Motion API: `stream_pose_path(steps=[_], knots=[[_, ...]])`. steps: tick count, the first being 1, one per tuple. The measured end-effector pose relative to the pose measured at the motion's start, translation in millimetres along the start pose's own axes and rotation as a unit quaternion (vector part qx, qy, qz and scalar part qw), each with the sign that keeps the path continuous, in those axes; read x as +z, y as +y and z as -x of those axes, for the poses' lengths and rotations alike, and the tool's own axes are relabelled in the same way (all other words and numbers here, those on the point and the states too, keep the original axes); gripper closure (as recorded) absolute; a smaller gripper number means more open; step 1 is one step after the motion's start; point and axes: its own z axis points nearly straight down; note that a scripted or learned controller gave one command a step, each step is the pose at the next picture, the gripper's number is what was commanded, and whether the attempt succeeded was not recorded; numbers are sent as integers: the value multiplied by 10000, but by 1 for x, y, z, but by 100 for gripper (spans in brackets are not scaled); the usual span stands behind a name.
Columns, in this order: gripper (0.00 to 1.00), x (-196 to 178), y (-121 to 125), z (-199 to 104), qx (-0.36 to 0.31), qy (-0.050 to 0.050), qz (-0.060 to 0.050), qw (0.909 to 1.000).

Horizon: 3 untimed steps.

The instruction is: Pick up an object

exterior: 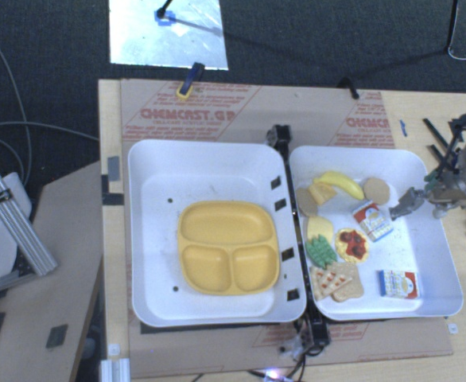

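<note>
Gripper [408, 203] blurred over right bin [436, 249], arm cut off

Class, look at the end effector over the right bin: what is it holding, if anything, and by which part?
Nothing is held. The end effector hangs beside the small red-and-white carton in the right bin, with no object between its fingers.

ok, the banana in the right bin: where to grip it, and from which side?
Probably mid-body, from above. The banana lies flat near the far wall of the right bin, its curve running left to right, so the fingers likely close best across its narrow width. Its left end touches a yellow piece; the right half has more room.
</note>
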Motion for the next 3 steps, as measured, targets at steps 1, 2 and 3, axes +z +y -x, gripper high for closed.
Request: stream_pose_path(steps=[1,2,3], knots=[[0,111,61,-29,-30,8,-1,10000],[0,117,91,-18,-16,-3,19,10000],[0,118,127,-62,-46,-7,-104,9999]])
